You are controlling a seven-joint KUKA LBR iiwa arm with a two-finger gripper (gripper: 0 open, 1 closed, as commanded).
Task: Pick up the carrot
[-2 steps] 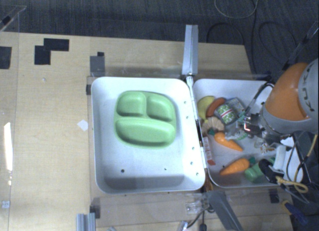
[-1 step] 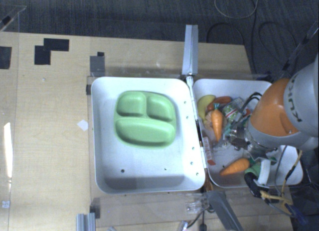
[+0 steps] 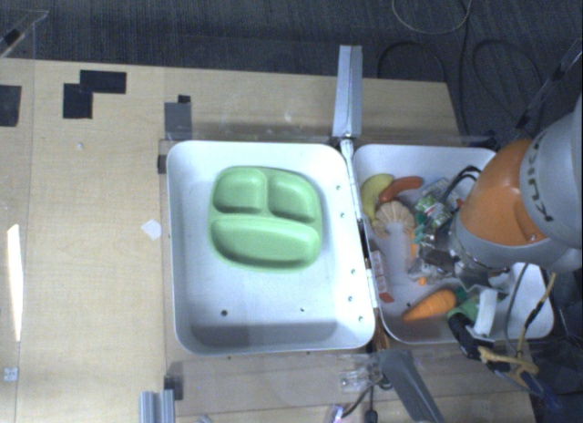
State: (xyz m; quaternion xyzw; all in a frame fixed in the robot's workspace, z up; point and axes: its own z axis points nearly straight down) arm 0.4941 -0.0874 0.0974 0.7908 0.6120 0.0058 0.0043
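My arm over the right bin on a pale wooden surface (image 3: 82, 257), dark carpet beyond its far edge.

The carrot (image 3: 430, 304) lies near the right bin's (image 3: 393, 328) front wall, just below my hand (image 3: 435, 257), among mixed toy foods; whether my hand is open or closed I cannot tell. The left bin (image 3: 191, 321) holds a green divided plate (image 3: 266, 215). Black cables (image 3: 437, 6) loop across the carpet.

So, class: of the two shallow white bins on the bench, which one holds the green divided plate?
The left white bin holds the green three-compartment plate. The right white bin instead holds the orange carrot and other mixed items.
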